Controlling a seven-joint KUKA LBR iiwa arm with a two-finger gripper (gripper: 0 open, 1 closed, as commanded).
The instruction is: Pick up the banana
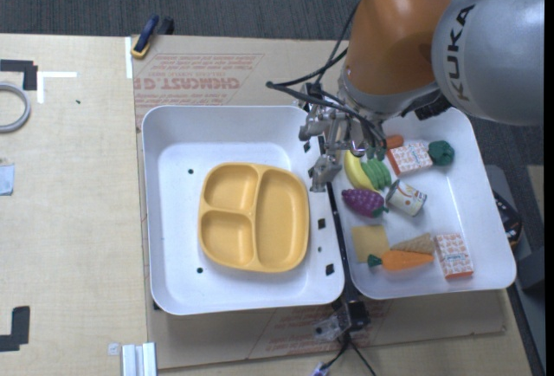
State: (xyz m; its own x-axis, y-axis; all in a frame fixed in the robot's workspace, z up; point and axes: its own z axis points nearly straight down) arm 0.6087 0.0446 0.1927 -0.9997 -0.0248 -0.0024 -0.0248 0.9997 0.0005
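Note:
The banana (356, 172) is a short yellow piece lying at the upper left of the right bin (481, 192), against a green vegetable (376, 171). My gripper (346, 159) hangs under the orange wrist band, directly over the banana's upper end. It stands open, with one finger (321, 171) down near the wall between the bins and the other side above the green vegetable. The banana rests on the bin floor, and its top end is hidden by the gripper.
Close around the banana in the right bin lie purple grapes (364, 202), a small can (407, 199), a red-and-white box (411, 157), a broccoli (441, 152), cheese (370, 240) and a carrot (403, 261). The left bin (164, 192) holds a yellow divided plate (255, 217).

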